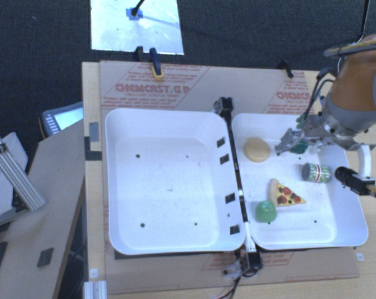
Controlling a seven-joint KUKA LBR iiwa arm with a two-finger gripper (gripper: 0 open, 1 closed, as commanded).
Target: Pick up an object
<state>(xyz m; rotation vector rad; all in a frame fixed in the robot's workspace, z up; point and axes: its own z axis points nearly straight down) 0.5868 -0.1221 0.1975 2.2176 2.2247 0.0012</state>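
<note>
The right bin [350, 226] holds a round tan bun [257, 149], a pizza slice [286, 195], a green lump [266, 211] and a small can [317, 172] lying on its side. My gripper [292, 142] hangs over the far part of this bin, just right of the bun and above the can. A small teal patch [300, 147] shows right at the gripper; I cannot tell whether it is an object or part of the hand. The orange-banded wrist [359, 86] rises to the upper right.
The left bin [113, 185] lies beside the right one, with a black-clipped divider [232, 167] between them. A cardboard sheet [156, 86] lies under both bins. A metal plate [136, 17] lies beyond the bench.
</note>
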